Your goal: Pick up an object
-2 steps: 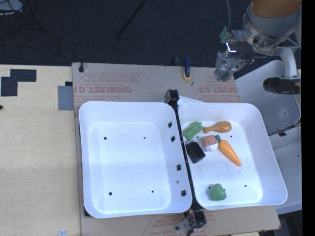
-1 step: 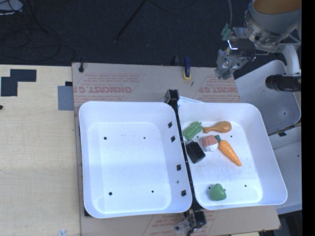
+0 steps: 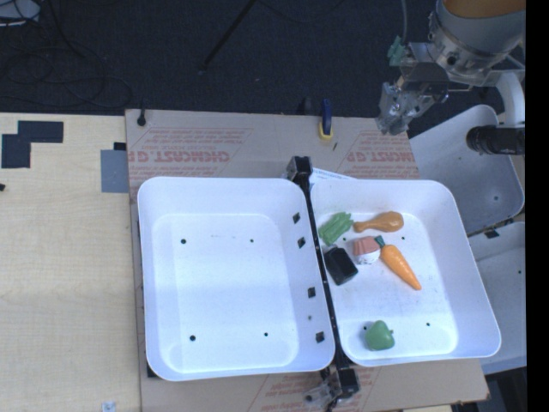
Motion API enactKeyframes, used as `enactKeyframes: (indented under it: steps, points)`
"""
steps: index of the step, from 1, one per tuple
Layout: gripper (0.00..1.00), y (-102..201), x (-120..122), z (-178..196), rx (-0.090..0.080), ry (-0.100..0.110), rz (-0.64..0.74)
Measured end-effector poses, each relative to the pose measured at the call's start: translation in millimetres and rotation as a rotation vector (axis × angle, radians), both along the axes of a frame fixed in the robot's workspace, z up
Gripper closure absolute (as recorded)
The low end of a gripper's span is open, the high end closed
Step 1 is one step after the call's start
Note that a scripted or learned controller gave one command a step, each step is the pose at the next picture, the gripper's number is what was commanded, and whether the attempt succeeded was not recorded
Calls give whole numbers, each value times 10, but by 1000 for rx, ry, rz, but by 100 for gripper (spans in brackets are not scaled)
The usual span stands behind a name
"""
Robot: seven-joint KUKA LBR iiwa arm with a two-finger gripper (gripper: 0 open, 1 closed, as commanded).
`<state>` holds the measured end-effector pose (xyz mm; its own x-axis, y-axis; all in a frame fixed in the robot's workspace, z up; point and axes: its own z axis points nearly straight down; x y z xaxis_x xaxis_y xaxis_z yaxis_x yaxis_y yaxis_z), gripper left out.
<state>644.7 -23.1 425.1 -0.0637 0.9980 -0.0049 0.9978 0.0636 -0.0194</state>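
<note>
A KUKA arm's gripper [image 3: 396, 114] hangs high above the bench, beyond the far rim of the right bin [image 3: 467, 230], carrying nothing; whether its jaws stand wide or narrow cannot be told from this slant. All the candidate objects lie in that right bin: a green leafy toy vegetable [image 3: 335, 227] and a black block [image 3: 340, 265] near the divider, an orange drumstick-shaped toy [image 3: 380, 223] toward the far wall, a small pink-and-white piece [image 3: 367, 249] touching a toy carrot [image 3: 401, 267], and a green pepper [image 3: 378, 336] alone near the front wall. The left bin [image 3: 163, 273] sits beside it.

The pick has not yet begun. The lone pepper looks the safest target, standing well apart from the rest with room on either side for fingers. The clustered pieces risk a pinch on two things at once. A good attempt would centre over one object, align the jaws across its narrow side, and descend straight before closing.
</note>
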Motion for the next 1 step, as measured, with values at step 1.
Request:
enactKeyframes:
  steps: [1]
  points:
    - [100, 13, 3, 93, 0, 2, 8]
